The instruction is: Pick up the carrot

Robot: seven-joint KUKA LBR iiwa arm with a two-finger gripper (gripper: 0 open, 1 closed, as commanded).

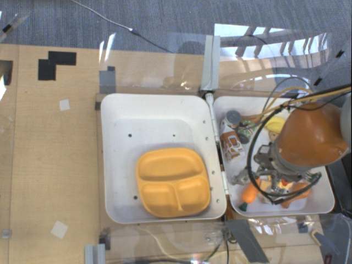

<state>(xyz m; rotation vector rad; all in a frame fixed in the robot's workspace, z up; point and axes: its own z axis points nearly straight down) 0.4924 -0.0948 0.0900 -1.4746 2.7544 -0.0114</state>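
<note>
Orange and tapered, the carrot point(250, 193) lay in the right bin point(328, 201), long axis slanting, green end toward me. My gripper point(273, 184) hovered just beside it. Left bin point(118, 164) held a smooth yellow tray point(171, 180).

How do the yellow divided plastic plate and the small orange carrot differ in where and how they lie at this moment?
The yellow divided plastic plate lies in the left white bin, while the small orange carrot lies in the right white bin. The plate is broad and in plain sight; the carrot is small and partly covered by the arm's wrist. The plate lies alone, the carrot among cluttered items. Both rest on a bin floor.
</note>
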